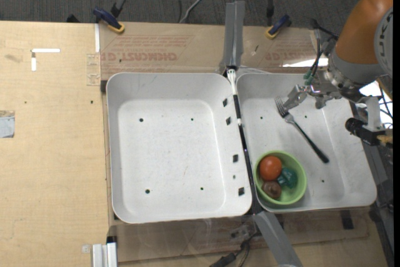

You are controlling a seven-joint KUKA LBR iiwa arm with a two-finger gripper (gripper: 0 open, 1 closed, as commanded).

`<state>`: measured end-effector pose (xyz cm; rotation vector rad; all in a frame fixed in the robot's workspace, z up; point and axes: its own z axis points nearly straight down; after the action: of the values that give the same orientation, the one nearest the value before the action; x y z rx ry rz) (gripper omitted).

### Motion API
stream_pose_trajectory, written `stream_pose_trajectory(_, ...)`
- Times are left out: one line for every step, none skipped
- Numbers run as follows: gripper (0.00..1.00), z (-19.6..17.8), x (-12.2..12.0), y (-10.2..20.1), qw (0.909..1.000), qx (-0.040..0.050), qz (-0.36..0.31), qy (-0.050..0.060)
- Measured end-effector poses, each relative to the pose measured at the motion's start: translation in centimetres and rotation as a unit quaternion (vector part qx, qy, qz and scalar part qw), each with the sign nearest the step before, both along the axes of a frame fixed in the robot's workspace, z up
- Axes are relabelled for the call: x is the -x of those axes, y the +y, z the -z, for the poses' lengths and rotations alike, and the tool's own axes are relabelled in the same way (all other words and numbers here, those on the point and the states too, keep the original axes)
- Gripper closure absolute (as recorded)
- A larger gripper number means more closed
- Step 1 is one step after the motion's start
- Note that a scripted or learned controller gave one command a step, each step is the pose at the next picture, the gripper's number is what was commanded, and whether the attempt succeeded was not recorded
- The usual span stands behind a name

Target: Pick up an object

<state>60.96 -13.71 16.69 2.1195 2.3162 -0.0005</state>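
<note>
A fork (306, 137) with a silver head and a black handle lies slantwise in the right bin (350, 197), its head pointing to the upper left. My gripper (297, 99) hangs at the fork's head end, right above or against the tines; contact is not clear from this angle. In the bin's front left corner stands a green bowl (299, 192). It holds a red ball-like fruit (270, 167), a small brown piece (272, 188) and a teal piece (288, 178).
The left bin (169, 147) lies beside the right one, joined along a black-clipped rim (237, 134). The grey and orange arm (365, 28) stands over the right bin's far right corner. Clamps and cables lie behind the bins.
</note>
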Motion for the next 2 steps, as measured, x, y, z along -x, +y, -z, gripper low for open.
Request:
stream_pose_trajectory(0.0,7.4,10.8,-0.7,0.9998,0.0019,0.019,-0.003)
stream_pose_trajectory(0.0,-6.3,13.1,-7.3,0.9944,0.0,0.106,0.001)
